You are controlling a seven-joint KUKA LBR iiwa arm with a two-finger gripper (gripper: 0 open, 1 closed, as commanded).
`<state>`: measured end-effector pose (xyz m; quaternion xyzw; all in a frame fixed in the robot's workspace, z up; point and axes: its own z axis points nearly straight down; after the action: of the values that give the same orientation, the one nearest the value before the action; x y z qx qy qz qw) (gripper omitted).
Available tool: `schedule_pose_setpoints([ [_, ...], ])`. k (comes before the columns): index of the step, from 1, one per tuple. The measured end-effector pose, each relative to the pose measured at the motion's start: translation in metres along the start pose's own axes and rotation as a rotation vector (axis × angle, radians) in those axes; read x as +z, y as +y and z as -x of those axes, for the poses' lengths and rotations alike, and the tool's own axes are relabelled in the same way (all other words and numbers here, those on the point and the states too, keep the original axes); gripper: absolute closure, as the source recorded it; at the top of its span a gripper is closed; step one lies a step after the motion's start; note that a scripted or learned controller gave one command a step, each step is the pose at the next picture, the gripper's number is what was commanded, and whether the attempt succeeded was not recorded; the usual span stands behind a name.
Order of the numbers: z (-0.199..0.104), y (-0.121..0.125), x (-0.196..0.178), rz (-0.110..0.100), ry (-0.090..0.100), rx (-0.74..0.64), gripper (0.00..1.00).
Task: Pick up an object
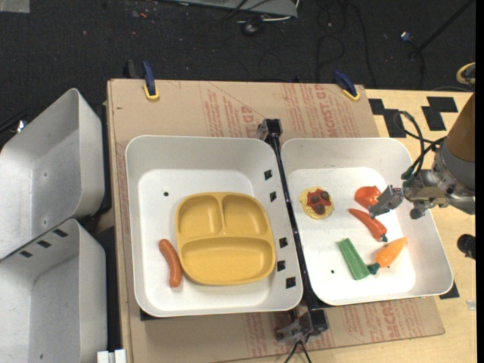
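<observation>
The right bin (423, 274) holds several toy foods. A small round pizza (316, 203) lies near its left wall. A red pepper (367, 196) sits further right, with a long red chili (368, 223) just below it. A green stick (352, 259) and an orange carrot (389, 252) lie toward the front. My gripper (391, 200) reaches in from the right, just right of the red pepper and above the chili's right end. Nothing is seen held in it.
The left bin (144, 203) holds a yellow divided plate (224, 238) and a sausage (171, 262) beside the plate's left edge. A black divider (283, 203) runs between the bins. The arm's grey wrist (442, 184) hangs over the right bin's right rim.
</observation>
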<state>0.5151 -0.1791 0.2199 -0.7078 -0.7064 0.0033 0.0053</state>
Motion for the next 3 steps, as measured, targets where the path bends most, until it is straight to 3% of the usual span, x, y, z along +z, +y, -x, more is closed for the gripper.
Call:
schedule_pose_setpoints([
  [1, 0.0, 0.003, -0.006, 0.012, -0.003, -0.003, 0.0],
  [3, -0.009, -0.012, 0.1, 0.006, -0.001, 0.0, 0.0],
])
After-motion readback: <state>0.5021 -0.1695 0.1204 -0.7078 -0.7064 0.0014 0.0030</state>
